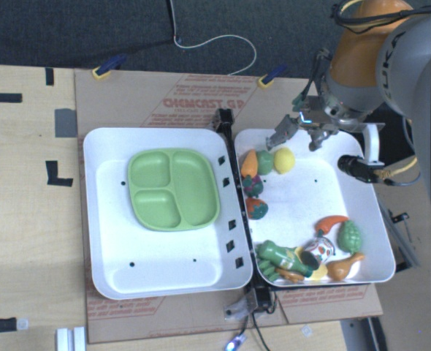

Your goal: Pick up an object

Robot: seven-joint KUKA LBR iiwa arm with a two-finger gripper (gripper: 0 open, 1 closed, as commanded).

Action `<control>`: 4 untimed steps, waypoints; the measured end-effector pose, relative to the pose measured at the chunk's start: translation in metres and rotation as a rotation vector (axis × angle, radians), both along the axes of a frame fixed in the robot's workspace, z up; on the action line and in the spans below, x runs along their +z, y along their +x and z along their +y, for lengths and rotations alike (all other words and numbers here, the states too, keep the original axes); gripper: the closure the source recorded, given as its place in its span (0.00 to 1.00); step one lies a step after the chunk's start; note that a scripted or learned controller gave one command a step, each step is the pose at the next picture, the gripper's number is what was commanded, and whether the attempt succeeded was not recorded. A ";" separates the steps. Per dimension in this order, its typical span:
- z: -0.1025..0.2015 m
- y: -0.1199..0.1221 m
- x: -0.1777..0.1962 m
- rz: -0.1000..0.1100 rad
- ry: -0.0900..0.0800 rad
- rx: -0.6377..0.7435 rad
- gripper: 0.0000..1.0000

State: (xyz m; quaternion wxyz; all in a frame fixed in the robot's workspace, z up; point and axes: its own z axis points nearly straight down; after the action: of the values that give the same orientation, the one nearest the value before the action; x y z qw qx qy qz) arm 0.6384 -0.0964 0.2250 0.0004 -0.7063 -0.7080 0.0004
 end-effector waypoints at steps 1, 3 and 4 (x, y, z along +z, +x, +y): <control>0.037 -0.013 0.272 -0.020 -0.001 0.003 0.00; 0.075 -0.074 0.221 0.007 0.001 0.001 1.00; 0.121 -0.116 0.189 0.005 0.001 0.003 1.00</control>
State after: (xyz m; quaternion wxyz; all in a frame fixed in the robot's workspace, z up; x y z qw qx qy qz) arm 0.5226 0.0247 0.4141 0.0024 -0.7050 -0.7092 0.0019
